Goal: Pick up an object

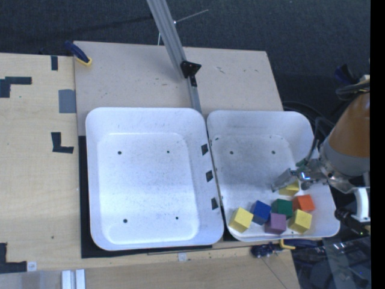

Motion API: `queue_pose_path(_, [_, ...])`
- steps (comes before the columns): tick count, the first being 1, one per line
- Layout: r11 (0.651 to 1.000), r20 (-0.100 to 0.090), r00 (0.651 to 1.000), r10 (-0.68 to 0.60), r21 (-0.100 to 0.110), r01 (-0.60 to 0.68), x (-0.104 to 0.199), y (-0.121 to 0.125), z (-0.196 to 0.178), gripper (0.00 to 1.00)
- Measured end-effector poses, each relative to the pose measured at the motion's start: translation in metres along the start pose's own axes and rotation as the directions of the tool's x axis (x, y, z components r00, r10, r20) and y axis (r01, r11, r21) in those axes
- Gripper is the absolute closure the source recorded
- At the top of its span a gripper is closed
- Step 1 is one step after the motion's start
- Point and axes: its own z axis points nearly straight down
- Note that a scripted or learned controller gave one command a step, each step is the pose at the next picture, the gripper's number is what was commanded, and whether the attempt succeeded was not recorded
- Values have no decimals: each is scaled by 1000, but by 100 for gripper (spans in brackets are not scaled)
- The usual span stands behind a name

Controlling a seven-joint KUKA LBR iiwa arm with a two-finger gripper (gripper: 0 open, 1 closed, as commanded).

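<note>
Two shallow white bins side by side on table (150, 71). End effector (287, 182) low inside right bin (252, 128), at its right side; arm (352, 137) with orange band reaching in from right. Cannot tell end effector's state.

Blocks clustered just below end effector, seven counted: small yellow block (292, 189) touching or just under tip, orange block (304, 203), green block (282, 208), blue block (261, 211), purple block (277, 222), two more yellow blocks (242, 219) (301, 221).

Left bin (144, 179) well left of end effector.
</note>
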Motion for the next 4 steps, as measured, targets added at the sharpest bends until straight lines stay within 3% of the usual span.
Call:
queue_pose_path(1, [1000,4,1000,0,-7,0,0,0,44,0])
queue_pose_path(2, [1000,1,1000,-1,-6,1,1,0,33,100])
queue_pose_path(4, [1000,4,1000,-2,-13,2,1,1,-71,100])
